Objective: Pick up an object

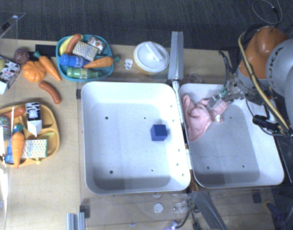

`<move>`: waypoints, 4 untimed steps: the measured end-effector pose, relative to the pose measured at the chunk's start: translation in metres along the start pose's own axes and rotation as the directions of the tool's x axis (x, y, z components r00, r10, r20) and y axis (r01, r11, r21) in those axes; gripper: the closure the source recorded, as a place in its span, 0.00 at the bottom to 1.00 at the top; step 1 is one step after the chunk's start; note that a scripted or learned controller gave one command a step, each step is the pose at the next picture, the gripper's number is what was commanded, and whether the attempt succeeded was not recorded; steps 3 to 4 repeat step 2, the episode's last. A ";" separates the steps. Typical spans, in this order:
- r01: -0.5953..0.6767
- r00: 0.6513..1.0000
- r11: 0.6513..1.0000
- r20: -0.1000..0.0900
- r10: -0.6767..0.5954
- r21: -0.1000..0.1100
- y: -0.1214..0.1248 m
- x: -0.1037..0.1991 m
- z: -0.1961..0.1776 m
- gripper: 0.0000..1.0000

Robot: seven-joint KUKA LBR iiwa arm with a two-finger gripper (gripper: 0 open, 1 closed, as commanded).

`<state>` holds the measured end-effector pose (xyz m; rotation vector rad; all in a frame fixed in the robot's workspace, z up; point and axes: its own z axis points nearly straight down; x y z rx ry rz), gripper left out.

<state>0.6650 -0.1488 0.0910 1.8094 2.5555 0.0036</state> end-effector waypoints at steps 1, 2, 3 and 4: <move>0.002 1.000 1.000 0.001 -0.002 -0.008 0.003 0.001 -0.012 1.00; 0.245 0.970 0.970 -0.004 -0.245 0.000 0.016 0.026 -0.082 1.00; 0.245 0.970 0.970 -0.004 -0.245 0.000 0.016 0.026 -0.082 1.00; 0.245 0.970 0.970 -0.004 -0.245 0.000 0.016 0.026 -0.082 1.00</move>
